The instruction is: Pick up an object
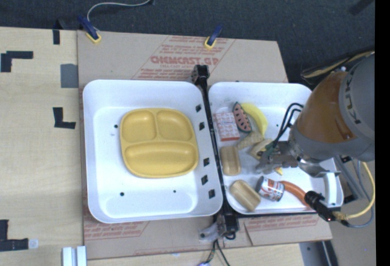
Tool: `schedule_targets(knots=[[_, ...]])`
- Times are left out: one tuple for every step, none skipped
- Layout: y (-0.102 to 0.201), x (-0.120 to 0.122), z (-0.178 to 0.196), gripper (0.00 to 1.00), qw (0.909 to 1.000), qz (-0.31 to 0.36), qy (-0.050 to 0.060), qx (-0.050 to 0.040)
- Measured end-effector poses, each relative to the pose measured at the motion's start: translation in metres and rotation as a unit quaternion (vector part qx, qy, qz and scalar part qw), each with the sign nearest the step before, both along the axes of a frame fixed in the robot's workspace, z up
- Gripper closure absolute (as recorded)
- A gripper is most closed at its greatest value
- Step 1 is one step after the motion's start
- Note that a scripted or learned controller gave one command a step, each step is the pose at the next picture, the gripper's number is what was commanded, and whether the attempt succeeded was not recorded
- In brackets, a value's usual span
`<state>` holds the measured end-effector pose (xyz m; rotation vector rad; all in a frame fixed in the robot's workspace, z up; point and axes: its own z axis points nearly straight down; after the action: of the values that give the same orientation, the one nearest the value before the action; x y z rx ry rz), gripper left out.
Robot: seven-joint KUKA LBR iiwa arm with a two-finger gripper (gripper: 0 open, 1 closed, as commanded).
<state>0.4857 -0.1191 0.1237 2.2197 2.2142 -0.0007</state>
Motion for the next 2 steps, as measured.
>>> schedule_targets(knots=[[0.0000, 0.0000, 0.0000, 0.00, 1.0000, 0.000, 0.000, 0.0000], [0.0007, 0.0002, 0.0092, 1.00, 1.0000, 0.000, 0.000, 0.0005]])
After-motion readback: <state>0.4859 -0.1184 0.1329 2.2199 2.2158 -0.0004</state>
